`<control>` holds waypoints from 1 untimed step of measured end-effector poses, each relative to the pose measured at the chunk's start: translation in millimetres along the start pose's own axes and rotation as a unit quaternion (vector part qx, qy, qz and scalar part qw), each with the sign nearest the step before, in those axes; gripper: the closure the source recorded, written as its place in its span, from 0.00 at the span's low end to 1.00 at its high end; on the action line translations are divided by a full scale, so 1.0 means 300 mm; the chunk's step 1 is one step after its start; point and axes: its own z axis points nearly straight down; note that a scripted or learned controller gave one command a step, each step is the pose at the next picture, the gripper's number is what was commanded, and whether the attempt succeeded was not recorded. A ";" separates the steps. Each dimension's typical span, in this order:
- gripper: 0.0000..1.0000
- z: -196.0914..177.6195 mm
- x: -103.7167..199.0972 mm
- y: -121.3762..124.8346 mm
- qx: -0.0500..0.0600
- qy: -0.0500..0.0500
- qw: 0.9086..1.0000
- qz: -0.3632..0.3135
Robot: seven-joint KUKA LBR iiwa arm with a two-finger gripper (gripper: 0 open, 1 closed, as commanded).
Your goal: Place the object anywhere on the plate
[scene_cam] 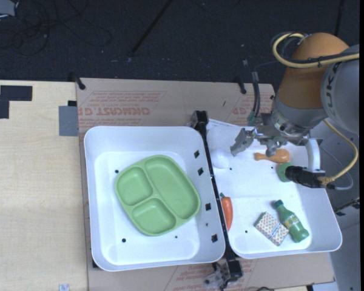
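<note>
Gripper (262,139) hangs over the far end of the right bin (327,238), fingers spread wide, nothing between them. An orange object (274,156) lies just beside it. The green three-compartment plate (157,194) sits in the left bin (100,156). A carrot (227,211), patterned box (271,228) and green bottle (291,221) (label unreadable) lie in the right bin. Cardboard (118,105) underneath bears mirrored print, not legible.

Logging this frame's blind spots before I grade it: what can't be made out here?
- Gripper: blurred and small in the camera view; open or shut is unclear.
- Orange object: partly under the gripper; its identity is unclear.
- Carrot: partly behind the bin divider.
- Patterned box: print too small to read.
</note>
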 end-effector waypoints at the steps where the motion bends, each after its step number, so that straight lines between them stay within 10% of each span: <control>1: 0.00 -0.026 0.000 0.009 -0.006 0.000 1.000 -0.001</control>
